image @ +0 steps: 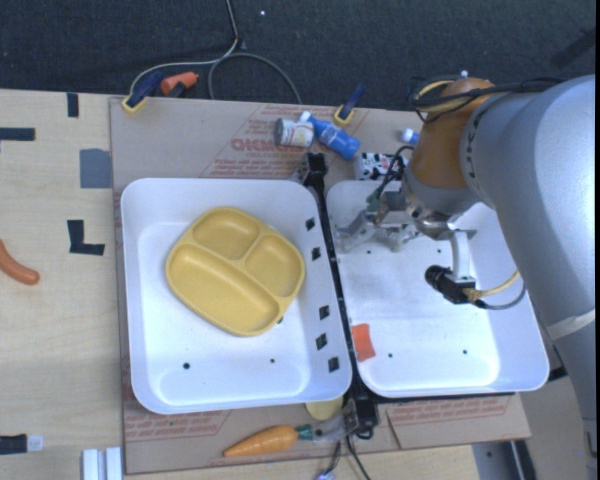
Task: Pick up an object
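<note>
Reaching in from the right, the arm [520, 168] has its gripper [365, 230] low over the upper left part of the right bin [450, 368], close to the divider between the two bins. Whether its fingers are spread or closed cannot be made out, and no object is seen held there. The nearest candidate for picking looks to be the small orange block [362, 342], lying flat on the right bin's floor near its left wall, well below the gripper; it is a short, squarish piece with a bright matte face, probably light and easy to pinch across its narrow sides. The left bin [140, 348] carries a yellow divided plate [235, 268], lying flat and slightly turned, with three shallow compartments; its broad, thin rim would likely be harder for a two-finger grasp. The gripper's low posture suggests a descent toward the bin floor, though nothing graspable is evident directly under it. Outside the bins lie a toy carrot [262, 441] at the near edge and a sausage-shaped toy [13, 261] far left.
</note>
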Motion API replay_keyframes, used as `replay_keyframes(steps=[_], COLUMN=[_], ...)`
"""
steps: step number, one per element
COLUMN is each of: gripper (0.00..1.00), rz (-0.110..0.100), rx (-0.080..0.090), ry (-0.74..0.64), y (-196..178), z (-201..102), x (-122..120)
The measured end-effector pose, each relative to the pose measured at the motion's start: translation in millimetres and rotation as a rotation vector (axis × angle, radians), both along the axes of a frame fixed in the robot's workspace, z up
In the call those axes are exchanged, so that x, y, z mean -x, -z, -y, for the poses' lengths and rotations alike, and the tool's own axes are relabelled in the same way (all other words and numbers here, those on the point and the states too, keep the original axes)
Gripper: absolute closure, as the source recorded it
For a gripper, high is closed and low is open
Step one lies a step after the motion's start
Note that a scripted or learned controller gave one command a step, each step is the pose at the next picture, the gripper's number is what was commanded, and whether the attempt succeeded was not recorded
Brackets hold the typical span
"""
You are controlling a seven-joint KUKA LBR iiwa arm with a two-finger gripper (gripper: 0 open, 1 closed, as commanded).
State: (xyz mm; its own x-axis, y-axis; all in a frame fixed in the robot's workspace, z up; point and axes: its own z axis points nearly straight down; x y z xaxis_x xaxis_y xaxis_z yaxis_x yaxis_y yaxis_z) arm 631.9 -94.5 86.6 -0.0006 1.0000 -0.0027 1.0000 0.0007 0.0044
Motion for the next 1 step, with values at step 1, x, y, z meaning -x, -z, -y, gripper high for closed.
replay_keyframes(steps=[1], gripper=[0.0], rz=[-0.002], rx=[-0.002], ry=[-0.002], y=[1.2], z=[0.2], x=[-37.6])
